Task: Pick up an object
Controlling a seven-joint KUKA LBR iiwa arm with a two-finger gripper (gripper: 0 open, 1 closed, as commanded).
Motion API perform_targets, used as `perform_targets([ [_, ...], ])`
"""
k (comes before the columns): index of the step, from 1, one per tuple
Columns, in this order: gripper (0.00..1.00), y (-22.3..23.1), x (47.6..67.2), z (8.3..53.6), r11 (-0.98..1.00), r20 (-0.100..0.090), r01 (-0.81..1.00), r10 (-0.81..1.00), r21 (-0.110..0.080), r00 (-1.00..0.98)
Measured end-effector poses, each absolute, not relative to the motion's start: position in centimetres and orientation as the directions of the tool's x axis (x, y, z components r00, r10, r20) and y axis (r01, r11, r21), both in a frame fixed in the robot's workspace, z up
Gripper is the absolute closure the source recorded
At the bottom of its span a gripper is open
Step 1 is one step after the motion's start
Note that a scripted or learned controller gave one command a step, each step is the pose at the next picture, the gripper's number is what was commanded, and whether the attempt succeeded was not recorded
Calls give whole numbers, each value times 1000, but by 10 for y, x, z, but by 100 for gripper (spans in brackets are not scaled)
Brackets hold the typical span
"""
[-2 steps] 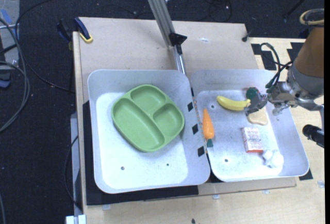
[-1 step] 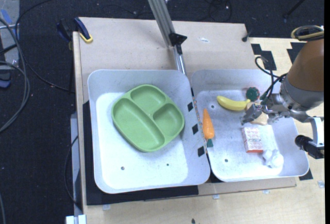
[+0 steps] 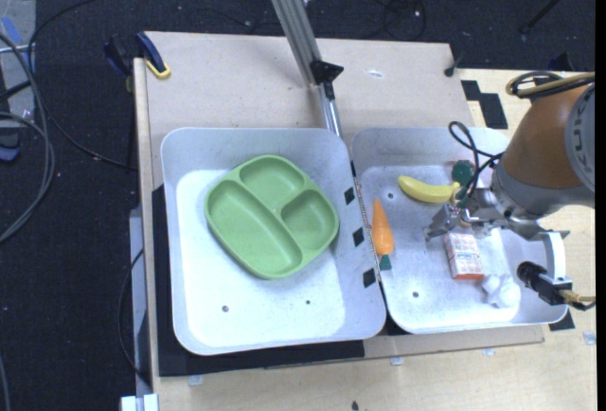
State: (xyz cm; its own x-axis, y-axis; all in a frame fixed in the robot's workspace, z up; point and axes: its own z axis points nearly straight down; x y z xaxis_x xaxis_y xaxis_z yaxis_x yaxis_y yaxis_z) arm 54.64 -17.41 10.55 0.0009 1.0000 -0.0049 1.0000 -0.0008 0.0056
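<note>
Approach step: we log the gripper (image 3: 453, 222) above the box (image 3: 465, 256), right bin (image 3: 398, 305); grip state indiscernible; descent due next.

Matt green plastic plate (image 3: 273, 215), glossy banana (image 3: 428, 189), pale wooden bench (image 3: 237, 82)

Grey arm (image 3: 554, 153) reaching in from right, hand (image 3: 461, 222) lowered

The arm (image 3: 554, 149) is cut off by the picture's edge at three o'clock. Its claw (image 3: 456, 218) is too small and cluttered to read. The arm hides part of a green thing (image 3: 462, 170) at the banana's (image 3: 428, 189) three o'clock end.
</note>
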Motion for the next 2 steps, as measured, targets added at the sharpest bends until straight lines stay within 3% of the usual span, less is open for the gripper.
perform_targets([
  [1, 100, -173, 546, 116, -2, -1, 1000, 1000, 2, 2],
  [2, 100, -170, 545, 179, 2, -2, 1000, 1000, 5, -2],
])
